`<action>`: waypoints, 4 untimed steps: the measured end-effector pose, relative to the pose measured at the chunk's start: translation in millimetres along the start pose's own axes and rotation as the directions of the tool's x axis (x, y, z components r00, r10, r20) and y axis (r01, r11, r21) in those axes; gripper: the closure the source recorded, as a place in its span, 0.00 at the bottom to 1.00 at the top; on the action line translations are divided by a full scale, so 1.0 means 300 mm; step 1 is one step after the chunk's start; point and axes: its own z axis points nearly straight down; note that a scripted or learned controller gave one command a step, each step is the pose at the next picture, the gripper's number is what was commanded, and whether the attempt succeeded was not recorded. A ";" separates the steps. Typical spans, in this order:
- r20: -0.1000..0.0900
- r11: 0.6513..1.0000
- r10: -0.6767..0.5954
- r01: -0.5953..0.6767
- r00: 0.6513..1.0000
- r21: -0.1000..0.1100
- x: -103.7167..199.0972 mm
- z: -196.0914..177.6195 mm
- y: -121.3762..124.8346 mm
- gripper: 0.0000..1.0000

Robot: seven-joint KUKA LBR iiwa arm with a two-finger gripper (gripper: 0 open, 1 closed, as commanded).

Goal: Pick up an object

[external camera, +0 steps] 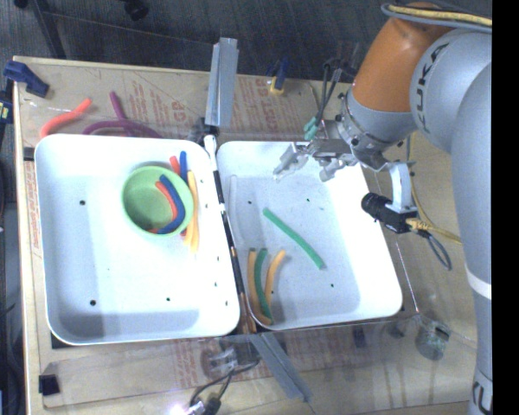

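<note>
gripper (310,164): being held over right bin's (374,296) far edge, fingers apart, nothing between them
green strip (294,239): lying mid-bin, likeliest target

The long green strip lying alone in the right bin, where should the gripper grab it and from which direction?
Probably mid-length on the green strip, coming straight down with the gripper closing across its narrow width. It lies flat and diagonal on the bin floor, apart from the other strips, with free space on both sides.
</note>
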 end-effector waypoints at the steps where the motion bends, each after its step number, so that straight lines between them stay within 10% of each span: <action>1: 0.001 0.999 0.047 -0.047 0.999 -0.002 0.061 0.518 -0.181 0.00; 2: 0.000 0.997 0.076 -0.076 0.997 -0.005 -0.040 0.516 -0.362 0.00; 3: 0.002 0.997 0.071 -0.071 0.997 -0.005 -0.042 0.484 -0.360 1.00; 4: 0.001 0.999 -0.051 0.051 0.999 -0.003 -0.006 0.109 -0.327 1.00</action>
